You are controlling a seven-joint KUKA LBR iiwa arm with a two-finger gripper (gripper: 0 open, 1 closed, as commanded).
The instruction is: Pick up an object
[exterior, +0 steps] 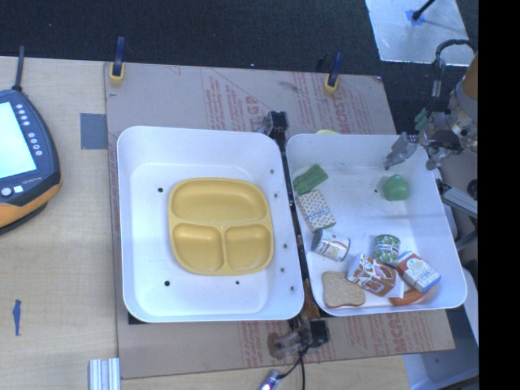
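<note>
Green ball [396, 188] sits alone in the far part of the right bin [452, 242], apart from the clutter, so it is likely the easiest pick. Just above it hangs the gripper [413, 154], fingers spread, holding nothing.

A small round green object [396, 188] lies loose in the right bin [361, 162], near its far right corner.
</note>
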